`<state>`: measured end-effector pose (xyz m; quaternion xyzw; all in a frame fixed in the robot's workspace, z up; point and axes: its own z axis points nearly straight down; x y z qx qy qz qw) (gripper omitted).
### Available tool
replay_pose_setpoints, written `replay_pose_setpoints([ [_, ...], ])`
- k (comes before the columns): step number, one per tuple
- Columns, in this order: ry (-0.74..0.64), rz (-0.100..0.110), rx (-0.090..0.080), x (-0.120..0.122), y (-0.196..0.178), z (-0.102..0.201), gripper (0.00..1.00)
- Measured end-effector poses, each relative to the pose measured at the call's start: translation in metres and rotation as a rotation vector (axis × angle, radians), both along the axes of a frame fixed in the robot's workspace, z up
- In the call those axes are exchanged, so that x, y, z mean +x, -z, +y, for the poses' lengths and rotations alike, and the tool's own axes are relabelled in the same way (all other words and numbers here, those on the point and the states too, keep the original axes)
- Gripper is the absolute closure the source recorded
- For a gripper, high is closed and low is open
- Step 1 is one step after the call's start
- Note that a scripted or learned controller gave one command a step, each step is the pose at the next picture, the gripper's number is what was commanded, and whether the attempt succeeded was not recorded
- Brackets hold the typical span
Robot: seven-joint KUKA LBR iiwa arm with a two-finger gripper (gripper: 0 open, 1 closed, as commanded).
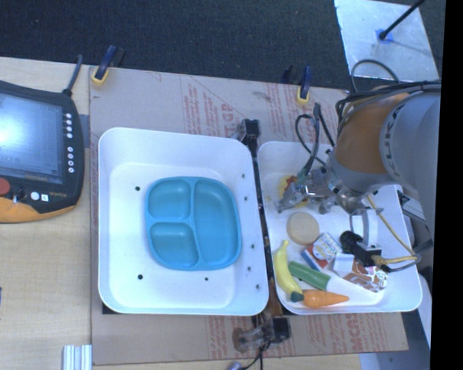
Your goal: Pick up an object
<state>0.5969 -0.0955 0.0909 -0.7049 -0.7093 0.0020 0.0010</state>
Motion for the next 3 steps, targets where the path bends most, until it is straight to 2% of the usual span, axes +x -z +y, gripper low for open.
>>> replay_pose_setpoints([
  [1, 0.006, 0.013, 0.003, 0.047, 0.001, -0.012, 0.0],
  [2, 0.004, 0.015, 0.004, 0.047, -0.012, -0.013, 1.0],
  [3, 0.001, -0.001, 0.002, 0.003, -0.102, 0.063, 1.0],
])
